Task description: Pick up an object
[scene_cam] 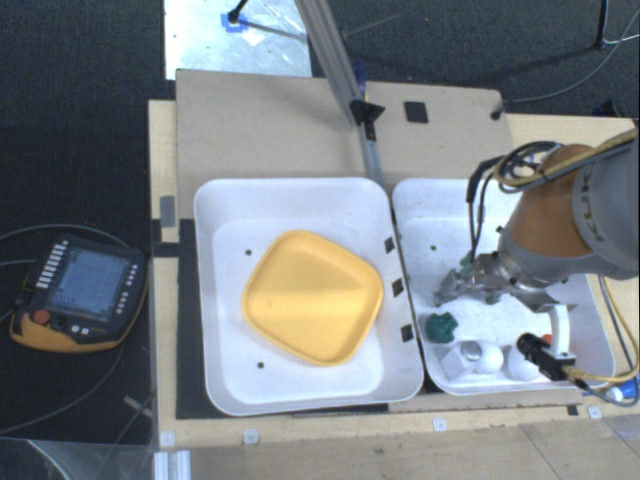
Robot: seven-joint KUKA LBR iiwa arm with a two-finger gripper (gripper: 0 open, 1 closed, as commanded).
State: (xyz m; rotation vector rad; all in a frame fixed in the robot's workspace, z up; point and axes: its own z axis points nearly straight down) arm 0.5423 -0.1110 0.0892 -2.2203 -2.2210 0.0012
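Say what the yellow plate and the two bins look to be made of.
Yellow plate: probably moulded plastic, matte to satin; even colour, soft rounded rim, dull broad sheen. Left bin and right bin: likely thin formed plastic, smooth white; rounded corners and shallow sloped walls, though painted metal cannot be ruled out.

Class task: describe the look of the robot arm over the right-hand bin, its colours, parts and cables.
The arm is grey, with a wide orange band above the wrist. Black and yellow cables loop beside the band. Its pincer is small, metallic grey.
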